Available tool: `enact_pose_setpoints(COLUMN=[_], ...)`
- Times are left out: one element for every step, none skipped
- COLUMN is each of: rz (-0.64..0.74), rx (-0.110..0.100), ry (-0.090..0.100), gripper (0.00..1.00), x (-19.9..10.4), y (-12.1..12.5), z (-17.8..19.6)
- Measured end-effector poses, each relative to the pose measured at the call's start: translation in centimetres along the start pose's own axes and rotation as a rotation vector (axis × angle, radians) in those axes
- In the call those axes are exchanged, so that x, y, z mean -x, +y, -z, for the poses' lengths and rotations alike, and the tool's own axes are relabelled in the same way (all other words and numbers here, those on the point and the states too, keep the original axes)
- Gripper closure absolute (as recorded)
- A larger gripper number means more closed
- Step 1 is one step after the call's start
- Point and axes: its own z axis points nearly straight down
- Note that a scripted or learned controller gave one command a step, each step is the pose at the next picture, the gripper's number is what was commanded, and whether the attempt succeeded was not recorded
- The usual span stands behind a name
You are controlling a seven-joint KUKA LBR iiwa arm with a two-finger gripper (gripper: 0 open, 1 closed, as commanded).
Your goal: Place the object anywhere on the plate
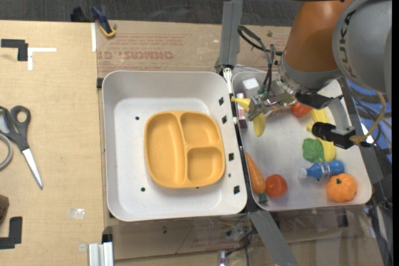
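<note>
An orange-yellow plate (163, 152) with three compartments lies in the middle of the left bin (118, 134), with nothing on it. My gripper (260, 110) hangs over the left side of the right bin (280, 159), close to the wall between the two bins. It is shut on a small yellow banana (258, 126), which dangles upright from the fingertips. The plate is well to the left of the gripper, across the divider.
The right bin holds a carrot (254, 174), a red tomato (276, 185), a small pumpkin (341, 188), a blue bottle (324, 169), a green pepper (313, 149), yellow corn (323, 128) and a white cube (250, 84). Scissors (22, 140) lie on the bench at far left.
</note>
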Motion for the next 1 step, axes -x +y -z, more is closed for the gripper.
enact_pose_setpoints(rz=[0.005], rx=[0.0], ry=[0.0], gripper=[1.0], x=[-5.17], y=[-0.25], z=[0.02])
